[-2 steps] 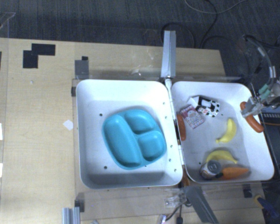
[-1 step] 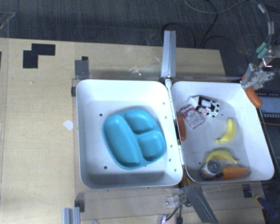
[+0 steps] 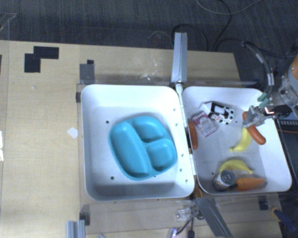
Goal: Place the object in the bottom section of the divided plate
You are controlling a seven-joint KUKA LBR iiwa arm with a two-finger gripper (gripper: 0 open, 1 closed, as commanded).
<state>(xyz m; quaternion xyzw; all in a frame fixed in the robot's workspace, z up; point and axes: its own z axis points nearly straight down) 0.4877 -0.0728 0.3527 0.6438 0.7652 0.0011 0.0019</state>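
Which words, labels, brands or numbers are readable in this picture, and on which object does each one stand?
No text can be read as words.
The pink packet in the right bin: print too small and blurred.
The black-and-white packet beside it: markings blurred, unreadable.
The can near the carrot: its label cannot be read.
The blue divided plate shows no lettering.

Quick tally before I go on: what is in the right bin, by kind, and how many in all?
Bananas: 2
Hot dogs: 2
Carrot: 1
Can: 1
Printed packets: 2
Total: 8
The gripper hovers over the right bin; the divided plate sits in the left bin.
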